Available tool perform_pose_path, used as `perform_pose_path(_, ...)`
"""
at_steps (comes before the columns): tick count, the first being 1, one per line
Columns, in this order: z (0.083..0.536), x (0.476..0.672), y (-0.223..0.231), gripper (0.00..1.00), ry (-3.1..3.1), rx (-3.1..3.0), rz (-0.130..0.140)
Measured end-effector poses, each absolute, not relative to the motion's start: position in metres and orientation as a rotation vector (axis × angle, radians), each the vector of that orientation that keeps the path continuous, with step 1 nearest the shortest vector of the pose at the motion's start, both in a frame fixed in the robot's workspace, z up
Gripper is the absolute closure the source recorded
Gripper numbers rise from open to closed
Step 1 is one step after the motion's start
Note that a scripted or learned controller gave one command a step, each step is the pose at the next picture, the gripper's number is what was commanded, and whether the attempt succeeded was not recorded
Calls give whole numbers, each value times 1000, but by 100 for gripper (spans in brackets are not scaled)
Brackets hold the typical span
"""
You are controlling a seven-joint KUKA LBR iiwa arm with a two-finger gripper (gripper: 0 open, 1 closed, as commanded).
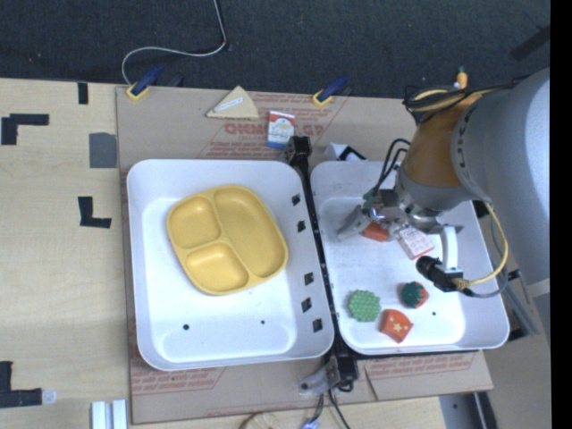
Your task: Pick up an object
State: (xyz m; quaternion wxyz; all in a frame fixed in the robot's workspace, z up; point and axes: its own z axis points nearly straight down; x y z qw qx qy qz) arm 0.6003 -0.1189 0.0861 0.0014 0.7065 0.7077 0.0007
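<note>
Now we keep our gripper (374, 224) low in the right bin (344, 186) over the orange-red object (377, 233) near its far-left part, and, since we cannot tell how the claw stands, we would centre before closing and lift straight.

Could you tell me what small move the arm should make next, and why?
Probably a short descent: the gripper sits right over an orange-red object in the right bin, but nothing shows between its fingers, so no grasp is confirmed yet.
</note>
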Motion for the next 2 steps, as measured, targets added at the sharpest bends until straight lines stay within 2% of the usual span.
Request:
perform_pose_path(1,86,643,-150,0,2221,2216,4)
perform_pose_path(2,86,633,-109,0,2222,2217,1)
